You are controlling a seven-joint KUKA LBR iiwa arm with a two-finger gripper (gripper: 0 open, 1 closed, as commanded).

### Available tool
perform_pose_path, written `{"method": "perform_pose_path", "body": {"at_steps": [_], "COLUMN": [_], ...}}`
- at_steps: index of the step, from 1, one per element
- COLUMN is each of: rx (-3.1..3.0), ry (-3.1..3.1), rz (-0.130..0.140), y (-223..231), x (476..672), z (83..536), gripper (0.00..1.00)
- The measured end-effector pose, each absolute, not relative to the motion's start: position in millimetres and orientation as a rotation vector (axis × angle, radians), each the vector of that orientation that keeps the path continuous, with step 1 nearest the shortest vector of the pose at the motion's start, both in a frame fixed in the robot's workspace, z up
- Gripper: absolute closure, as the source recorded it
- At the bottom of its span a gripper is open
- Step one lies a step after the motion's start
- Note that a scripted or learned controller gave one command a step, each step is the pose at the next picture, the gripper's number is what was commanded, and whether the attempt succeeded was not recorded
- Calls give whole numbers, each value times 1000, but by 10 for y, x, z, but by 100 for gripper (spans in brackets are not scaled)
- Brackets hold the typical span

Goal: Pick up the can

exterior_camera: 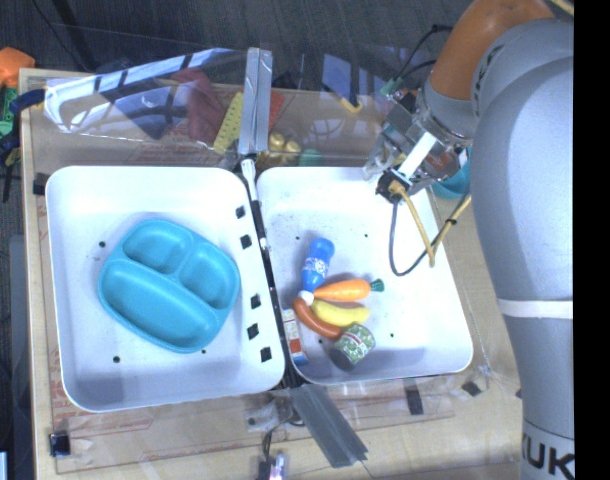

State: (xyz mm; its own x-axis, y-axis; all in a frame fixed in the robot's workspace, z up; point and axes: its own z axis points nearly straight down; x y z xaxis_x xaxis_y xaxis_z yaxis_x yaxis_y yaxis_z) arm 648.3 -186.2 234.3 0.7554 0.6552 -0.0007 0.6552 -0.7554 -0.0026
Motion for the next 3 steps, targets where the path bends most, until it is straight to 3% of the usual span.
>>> {"method": "perform_pose_path", "body": {"at_steps": [1, 2, 3], "rx": [-2983, -2983, -2983], "ry": [-976, -977, -976], "rz": [4, 5, 5], "y": [-2025, -2027, -2027], "x": [6493, 6492, 6492], "z": [2825, 2825, 2825], "gripper": [100, 0, 0]}}
